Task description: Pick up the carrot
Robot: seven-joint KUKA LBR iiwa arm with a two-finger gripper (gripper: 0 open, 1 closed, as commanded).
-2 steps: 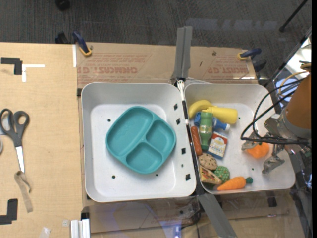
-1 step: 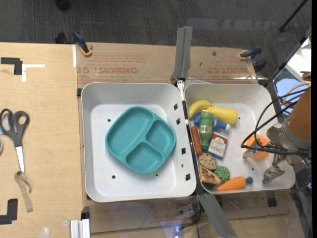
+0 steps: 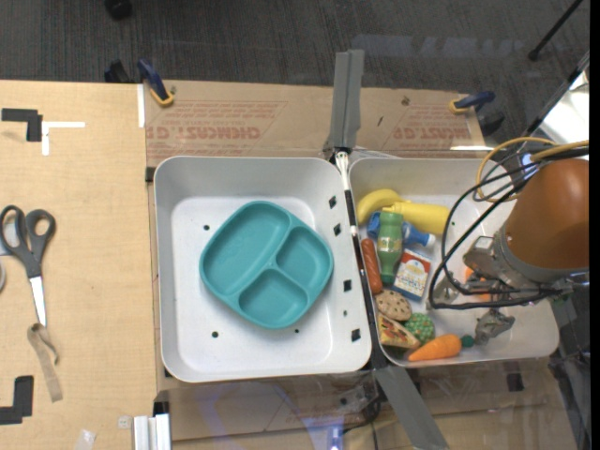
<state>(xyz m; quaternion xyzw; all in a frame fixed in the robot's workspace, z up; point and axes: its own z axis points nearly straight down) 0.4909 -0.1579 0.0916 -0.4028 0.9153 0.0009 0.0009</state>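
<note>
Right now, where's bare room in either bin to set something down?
Left white bin: bare floor rings the teal divided plate, widest along its left wall. Right white bin: crowded down its left side, yellow banana to orange carrot; the gripper hangs beside it.

Lighting bright and even, diffuse from overhead. Left bin (image 3: 169, 279) white, close to overexposed on its floor; soft shadow runs along its inner left wall and near rim. Teal divided plate (image 3: 267, 264) casts a faint shadow to its lower side. Blown-out patch of daylight at the upper right corner (image 3: 574, 111). Pale sheen on the arm's orange band (image 3: 555, 209). Bluish reflection on the glossy strip at the lower edge (image 3: 323, 431). Dark carpet (image 3: 281, 17) dim, low in detail. Focus moderate overall; printing on the cardboard (image 3: 225, 129) legible but soft. Slight noise throughout.
</note>
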